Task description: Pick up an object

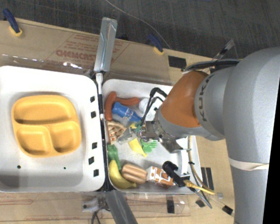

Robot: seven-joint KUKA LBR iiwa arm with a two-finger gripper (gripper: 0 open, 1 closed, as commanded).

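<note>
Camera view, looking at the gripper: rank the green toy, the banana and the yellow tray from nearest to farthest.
1. Green toy, right bin, just below the gripper.
2. Banana, right bin's lower left corner.
3. Yellow tray, in the left bin.

Jumbled toy food items (127, 133) in the right white bin (133, 86).

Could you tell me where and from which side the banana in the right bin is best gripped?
Probably at the banana's middle, coming straight down from above. It lies flat and curved along the right bin's lower-left corner, its top bare. The bin wall hugs its outer side and a hot dog presses the inner side, so fingers fit best across the exposed midsection.
</note>
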